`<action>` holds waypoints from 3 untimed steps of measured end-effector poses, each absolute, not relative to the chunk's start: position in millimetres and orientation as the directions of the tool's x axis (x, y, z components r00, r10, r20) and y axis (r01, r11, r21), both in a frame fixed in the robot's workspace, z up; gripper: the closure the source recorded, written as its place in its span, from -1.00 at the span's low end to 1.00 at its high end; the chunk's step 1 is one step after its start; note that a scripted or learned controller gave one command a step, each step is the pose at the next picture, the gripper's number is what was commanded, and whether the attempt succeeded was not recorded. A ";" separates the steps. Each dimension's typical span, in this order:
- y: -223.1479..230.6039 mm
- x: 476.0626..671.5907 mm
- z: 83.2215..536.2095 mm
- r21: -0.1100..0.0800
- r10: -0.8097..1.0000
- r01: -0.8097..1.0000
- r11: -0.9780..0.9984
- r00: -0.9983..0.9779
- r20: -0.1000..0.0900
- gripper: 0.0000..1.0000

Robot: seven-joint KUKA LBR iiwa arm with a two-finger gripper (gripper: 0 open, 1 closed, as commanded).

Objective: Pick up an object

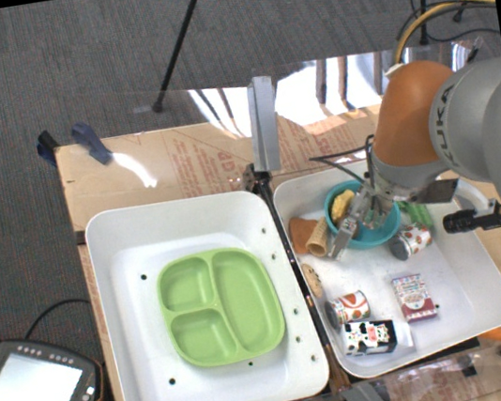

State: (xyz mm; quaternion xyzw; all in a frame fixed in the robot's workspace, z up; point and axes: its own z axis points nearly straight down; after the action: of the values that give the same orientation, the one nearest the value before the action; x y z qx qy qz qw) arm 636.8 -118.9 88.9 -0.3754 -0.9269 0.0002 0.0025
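A grey robot arm reaches from three o'clock into the right bin (495,297). Its gripper (349,231) hangs over a teal bowl (376,231) holding something yellow (339,204), with a brown cone (309,232) just beside it at nine o'clock. Whether it grips anything, I cannot tell. The left bin (119,264) holds a green divided plate (221,306).

Glossy green plastic tray (221,306)

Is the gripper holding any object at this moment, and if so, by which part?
It cannot be told. The gripper hangs low over the teal bowl in the right bin, beside a cone, but nothing shows clearly between its tips.
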 end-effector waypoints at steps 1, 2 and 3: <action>-112.1 639.8 88.7 0.001 0.784 0.784 0.621 -0.621 0.001 -1.00; -89.4 640.7 89.5 0.004 0.877 0.877 0.480 -0.480 -0.004 -1.00; -99.0 647.3 90.4 0.007 0.954 0.954 0.301 -0.301 -0.001 -1.00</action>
State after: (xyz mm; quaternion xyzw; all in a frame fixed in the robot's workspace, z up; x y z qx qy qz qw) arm 647.3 -99.0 90.4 -0.5914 -0.8064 -0.0024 -0.0023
